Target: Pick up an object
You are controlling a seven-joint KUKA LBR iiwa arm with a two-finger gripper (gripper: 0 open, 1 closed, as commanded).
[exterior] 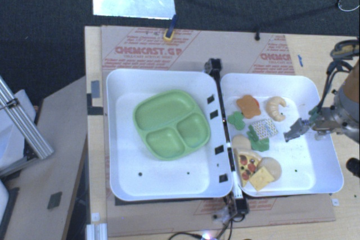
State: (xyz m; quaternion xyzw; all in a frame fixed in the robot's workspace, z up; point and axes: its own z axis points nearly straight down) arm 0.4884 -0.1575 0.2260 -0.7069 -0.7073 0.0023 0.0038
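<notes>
The right bin (315, 177) holds several toy foods. Among them are an orange piece (248, 105), a croissant (277, 107), a green broccoli (235, 120), a speckled grey piece (263, 128), a pizza slice (247, 164), a yellow cheese wedge (261, 178) and a tan round cookie (271, 165). My gripper (295, 131) hangs low over the right half of this bin. It is just right of the speckled piece and below the croissant, and I see no object in it. The arm comes in from the right edge.
The left bin (121, 177) holds a green divided plate (171, 125). A black clip strip (221, 121) runs between the bins. A yellow-and-blue tool (170, 32) lies on the cardboard behind them. A metal frame (22, 126) stands at the left.
</notes>
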